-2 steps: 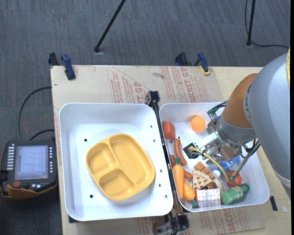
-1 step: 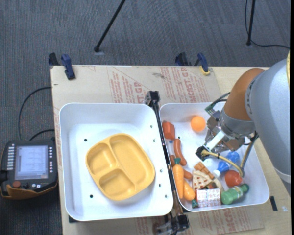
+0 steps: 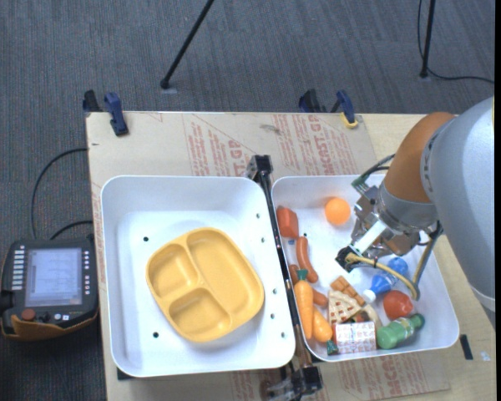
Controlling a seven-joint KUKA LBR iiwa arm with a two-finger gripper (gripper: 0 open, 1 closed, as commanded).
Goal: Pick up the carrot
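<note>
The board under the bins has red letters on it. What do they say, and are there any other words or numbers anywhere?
Red print on the wooden board: upside down and blurred; cannot be read for sure.
Screen of the handheld controller: too small to read.
Small box in the right bin: red and white pattern, too blurred to read.
</note>
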